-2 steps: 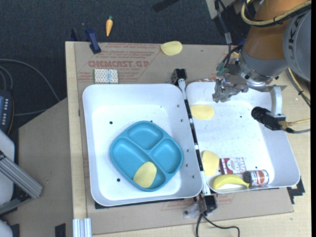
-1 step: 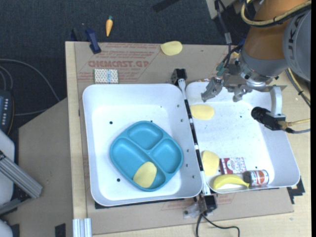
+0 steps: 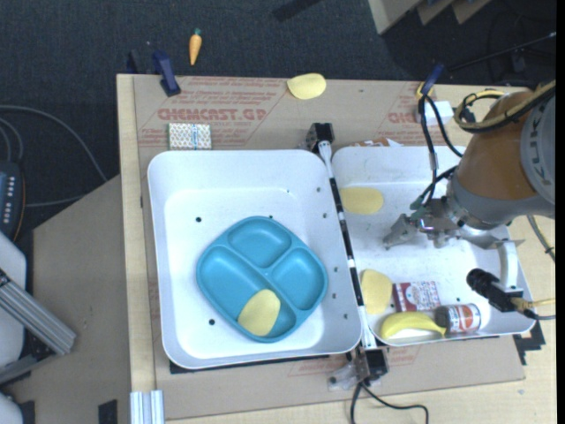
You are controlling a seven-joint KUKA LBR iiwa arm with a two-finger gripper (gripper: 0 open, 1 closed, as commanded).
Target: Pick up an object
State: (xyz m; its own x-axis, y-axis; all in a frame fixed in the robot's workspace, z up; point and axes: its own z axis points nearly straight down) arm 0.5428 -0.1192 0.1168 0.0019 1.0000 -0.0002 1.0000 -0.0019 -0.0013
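1. Banana (image 3: 411, 327) lies at the near edge of your right bin (image 3: 402, 162), beside a small bottle (image 3: 457, 317).
2. Your gripper (image 3: 399, 233) hangs above the bin's middle, well apart from it; finger state cannot be told.
3. The arm (image 3: 499, 166) reaches in from the right.

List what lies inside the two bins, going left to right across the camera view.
Blue tray with a yellow piece in it → yellow chip → banana → bottle
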